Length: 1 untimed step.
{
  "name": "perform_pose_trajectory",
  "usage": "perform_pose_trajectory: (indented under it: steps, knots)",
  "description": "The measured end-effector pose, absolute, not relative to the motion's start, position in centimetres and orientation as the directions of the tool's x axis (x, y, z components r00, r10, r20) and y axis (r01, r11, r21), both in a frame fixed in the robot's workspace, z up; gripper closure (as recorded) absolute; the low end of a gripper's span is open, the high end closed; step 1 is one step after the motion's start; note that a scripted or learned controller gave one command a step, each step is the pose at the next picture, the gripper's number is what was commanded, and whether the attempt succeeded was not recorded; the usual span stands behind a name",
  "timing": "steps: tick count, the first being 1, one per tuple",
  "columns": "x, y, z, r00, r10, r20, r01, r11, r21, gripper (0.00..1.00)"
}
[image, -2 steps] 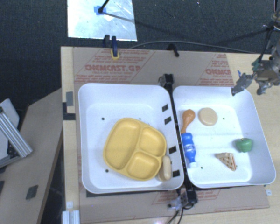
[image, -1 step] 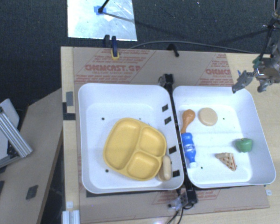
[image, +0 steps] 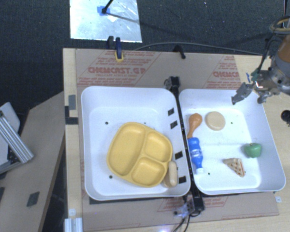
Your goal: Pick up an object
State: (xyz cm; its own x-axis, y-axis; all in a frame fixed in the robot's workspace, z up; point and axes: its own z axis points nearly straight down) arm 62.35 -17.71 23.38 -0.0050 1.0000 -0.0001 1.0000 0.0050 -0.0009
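The right bin (image: pixel 266 129) holds an orange chicken drumstick (image: pixel 194 123), a round beige cookie (image: pixel 215 120), a blue bottle (image: pixel 195 153), a green apple (image: pixel 253 150) and a pizza-like wedge (image: pixel 236 166). My gripper (image: pixel 251 92) hangs above the bin's far right rim, with its two fingers spread open and nothing between them. It is up and to the right of the cookie, apart from every object.
The left bin (image: pixel 101 105) holds a yellow divided plate (image: pixel 139 153) with a tan bread roll (image: pixel 172 173) against its right edge. A black divider (image: pixel 181 129) joins the bins. A blue and yellow clamp (image: pixel 118 48) stands at the bench's back edge.
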Motion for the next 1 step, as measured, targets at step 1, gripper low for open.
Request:
perform_pose_trajectory:
  steps: [1]
  knots:
    - [61.82,-17.21,17.35,-0.002,1.0,0.001,1.0,0.002,-0.003,0.0]
